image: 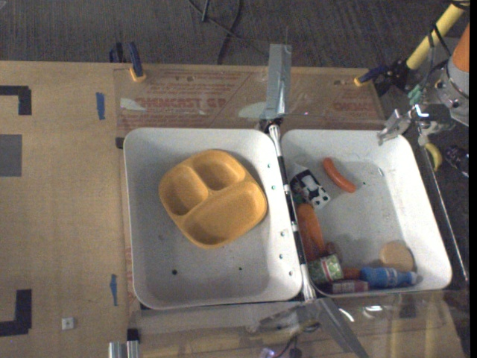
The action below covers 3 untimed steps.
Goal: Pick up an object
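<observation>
My gripper (406, 123) hangs over the far right corner of the right bin (417, 200), above its rim and apart from every object. In that bin lie an orange sausage (339, 175), a black-and-white toy (310, 187), a long orange carrot (309, 230), a green can (326, 267), a blue bottle (387, 277) and a tan round disc (396, 256). Nearest the gripper is the sausage, to its lower left. I see nothing held by the gripper.
The left bin (149, 259) holds a yellow divided plate (212, 198). A metal divider strip (287, 207) runs between the bins. Cables and a yellow-handled clamp (428, 39) sit at the back right, close to the arm.
</observation>
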{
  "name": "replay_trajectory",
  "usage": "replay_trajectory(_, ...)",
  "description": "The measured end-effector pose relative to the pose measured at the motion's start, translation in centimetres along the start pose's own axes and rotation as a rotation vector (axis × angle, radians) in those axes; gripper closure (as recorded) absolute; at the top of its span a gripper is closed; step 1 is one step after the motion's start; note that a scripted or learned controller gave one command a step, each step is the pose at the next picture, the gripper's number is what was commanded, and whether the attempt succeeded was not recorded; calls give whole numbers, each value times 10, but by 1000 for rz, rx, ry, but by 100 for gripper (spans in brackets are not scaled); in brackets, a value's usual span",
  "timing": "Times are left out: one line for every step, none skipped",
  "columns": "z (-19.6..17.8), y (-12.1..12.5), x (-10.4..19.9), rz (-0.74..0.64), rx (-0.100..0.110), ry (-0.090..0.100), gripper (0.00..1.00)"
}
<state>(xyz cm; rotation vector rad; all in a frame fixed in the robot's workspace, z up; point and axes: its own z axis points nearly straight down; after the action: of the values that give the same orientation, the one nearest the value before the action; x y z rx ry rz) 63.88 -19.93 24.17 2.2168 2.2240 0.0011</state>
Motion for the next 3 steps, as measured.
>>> replay_trajectory(147,-26,32,103,0,0,0)
replay_trajectory(156,-2,32,277,-1,-1,0)
replay_trajectory(153,-55,50,342,3,1,0)
